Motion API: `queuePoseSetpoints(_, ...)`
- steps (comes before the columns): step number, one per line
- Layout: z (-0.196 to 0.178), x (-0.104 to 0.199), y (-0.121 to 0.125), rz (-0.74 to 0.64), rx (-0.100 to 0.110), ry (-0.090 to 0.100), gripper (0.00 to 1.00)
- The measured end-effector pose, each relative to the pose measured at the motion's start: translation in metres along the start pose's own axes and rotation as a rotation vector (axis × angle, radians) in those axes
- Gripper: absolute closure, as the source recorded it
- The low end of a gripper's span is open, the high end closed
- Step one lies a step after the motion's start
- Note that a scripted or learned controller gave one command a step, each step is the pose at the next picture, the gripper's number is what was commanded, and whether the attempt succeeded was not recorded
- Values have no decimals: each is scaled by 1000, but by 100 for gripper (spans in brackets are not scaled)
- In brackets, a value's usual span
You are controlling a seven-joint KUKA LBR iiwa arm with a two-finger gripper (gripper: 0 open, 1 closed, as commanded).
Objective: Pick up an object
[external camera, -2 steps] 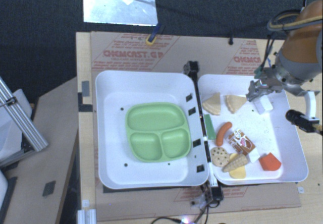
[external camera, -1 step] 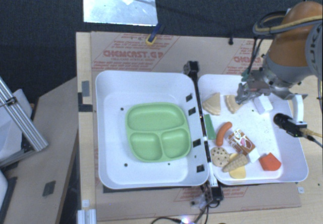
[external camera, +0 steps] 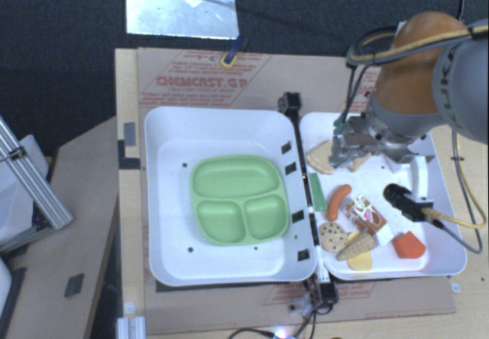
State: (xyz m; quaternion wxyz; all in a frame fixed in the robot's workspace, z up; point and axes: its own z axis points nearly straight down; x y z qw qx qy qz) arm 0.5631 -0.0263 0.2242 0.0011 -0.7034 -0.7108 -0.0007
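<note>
1. Over the right bin (external camera: 447, 250), at its far side, the gripper (external camera: 350, 148) hangs low; whether it is wide or narrow I cannot tell, and nothing is seen held in it.
2. Just beside the gripper, toward the divider between the bins, lies a tan bread slice (external camera: 321, 156), likely the nearest pick.
3. Nearer the camera from the gripper lie a red sausage (external camera: 338, 201), its long axis slanting, a snack packet (external camera: 365, 214), a cookie (external camera: 331, 236) and an orange wedge (external camera: 409, 245).
4. Left of the right bin, the left bin (external camera: 172, 154) holds a green divided plate (external camera: 238, 199).
</note>
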Motion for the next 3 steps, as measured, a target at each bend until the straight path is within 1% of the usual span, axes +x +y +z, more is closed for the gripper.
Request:
queuePoseSetpoints(1, 3, 45, -20, 1, 1, 0, 100)
queuePoseSetpoints(2, 7, 56, -7, 4, -2, -2, 100)
queuePoseSetpoints(3, -11, 51, -16, 9, -3, -2, 100)
